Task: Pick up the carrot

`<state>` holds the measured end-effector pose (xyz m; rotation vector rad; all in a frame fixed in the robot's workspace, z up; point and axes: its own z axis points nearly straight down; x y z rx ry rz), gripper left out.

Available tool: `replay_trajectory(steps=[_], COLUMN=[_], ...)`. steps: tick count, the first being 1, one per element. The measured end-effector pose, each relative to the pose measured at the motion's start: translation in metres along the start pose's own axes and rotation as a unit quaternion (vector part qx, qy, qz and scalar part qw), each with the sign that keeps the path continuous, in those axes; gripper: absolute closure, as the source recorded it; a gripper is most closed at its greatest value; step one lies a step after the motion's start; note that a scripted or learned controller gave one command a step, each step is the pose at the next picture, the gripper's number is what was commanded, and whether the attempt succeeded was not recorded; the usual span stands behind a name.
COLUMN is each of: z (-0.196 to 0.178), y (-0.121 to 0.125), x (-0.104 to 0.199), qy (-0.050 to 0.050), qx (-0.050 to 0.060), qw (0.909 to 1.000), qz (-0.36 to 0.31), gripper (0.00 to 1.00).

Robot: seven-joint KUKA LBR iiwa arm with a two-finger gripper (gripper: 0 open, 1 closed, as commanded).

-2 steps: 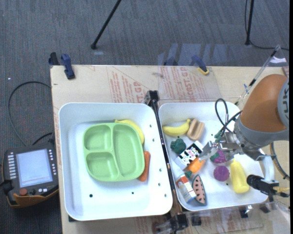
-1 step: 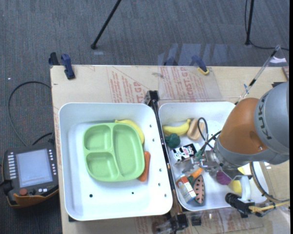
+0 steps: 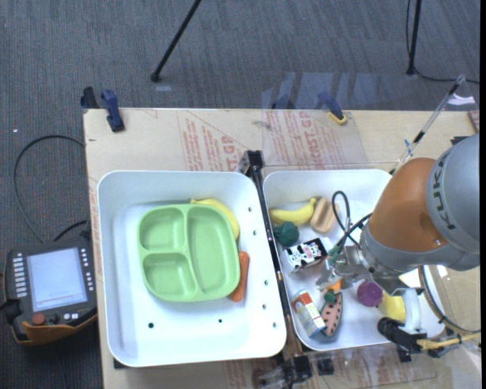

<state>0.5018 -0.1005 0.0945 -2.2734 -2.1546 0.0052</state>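
Observation:
The carrot (image 3: 243,275) is orange and lies in the left bin (image 3: 121,331), tucked against the right edge of the green divided plate (image 3: 188,254). My gripper (image 3: 334,279) hangs low in the right bin (image 3: 364,181), well to the right of the carrot and across the wall between the bins. It sits just above a watermelon slice (image 3: 332,313), with a small orange bit (image 3: 333,286) showing right under it. The arm's orange band (image 3: 405,209) and wrist cover the bin's right side.
The right bin holds a banana (image 3: 292,213), a bread-coloured toy (image 3: 322,215), a green broccoli (image 3: 287,233), a cow-patterned carton (image 3: 305,254), a small box (image 3: 308,313), a purple toy (image 3: 369,292) and a yellow toy (image 3: 394,305). A yellow piece (image 3: 220,211) peeks from behind the plate.

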Motion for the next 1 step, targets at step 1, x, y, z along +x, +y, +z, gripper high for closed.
replay_trajectory(steps=[1], z=[-0.1281], y=[-0.0153], x=[0.0545], qy=[0.0], qx=[-0.007], qw=[0.9999], qz=[0.007], gripper=[1.0])
